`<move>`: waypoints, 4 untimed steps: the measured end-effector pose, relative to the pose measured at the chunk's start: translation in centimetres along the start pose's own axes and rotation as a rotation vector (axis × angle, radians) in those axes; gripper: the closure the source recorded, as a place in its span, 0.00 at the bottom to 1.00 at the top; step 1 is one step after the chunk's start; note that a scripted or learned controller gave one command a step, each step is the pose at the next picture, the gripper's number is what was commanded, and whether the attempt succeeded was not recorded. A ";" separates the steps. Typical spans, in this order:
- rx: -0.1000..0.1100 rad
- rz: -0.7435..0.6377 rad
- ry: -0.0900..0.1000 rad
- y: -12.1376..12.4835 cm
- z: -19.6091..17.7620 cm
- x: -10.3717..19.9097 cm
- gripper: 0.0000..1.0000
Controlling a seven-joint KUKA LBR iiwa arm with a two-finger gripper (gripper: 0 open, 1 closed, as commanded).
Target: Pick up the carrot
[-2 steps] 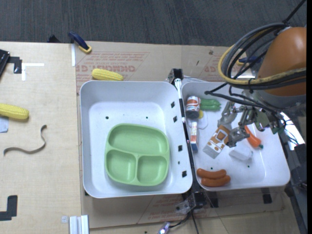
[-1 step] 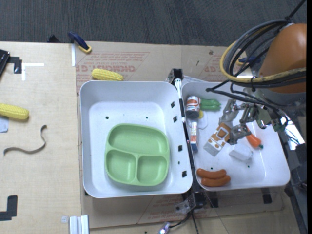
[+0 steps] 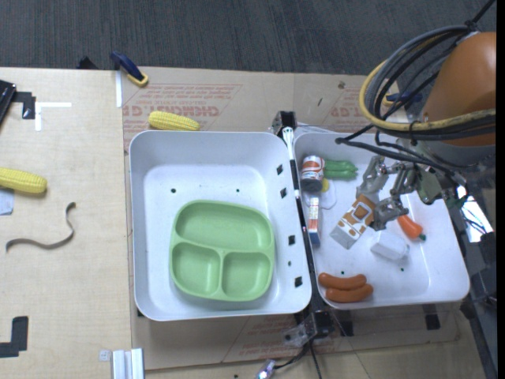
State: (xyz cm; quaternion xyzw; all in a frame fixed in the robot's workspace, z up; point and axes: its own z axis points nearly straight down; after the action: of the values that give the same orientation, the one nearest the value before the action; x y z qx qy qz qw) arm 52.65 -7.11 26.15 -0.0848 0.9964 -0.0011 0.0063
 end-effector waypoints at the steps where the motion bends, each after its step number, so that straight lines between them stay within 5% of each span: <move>1: -0.001 0.358 0.014 3.9 7.0 3.3 1.00; 2: 0.000 0.355 0.011 3.9 6.1 3.2 1.00; 3: 0.008 1.198 0.014 3.8 7.1 3.9 1.00; 4: 0.008 1.198 0.014 3.8 7.1 3.9 0.00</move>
State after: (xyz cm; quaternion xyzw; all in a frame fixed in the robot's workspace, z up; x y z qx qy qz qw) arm 48.28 -3.98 19.03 0.4919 0.8707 -0.0015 -0.0003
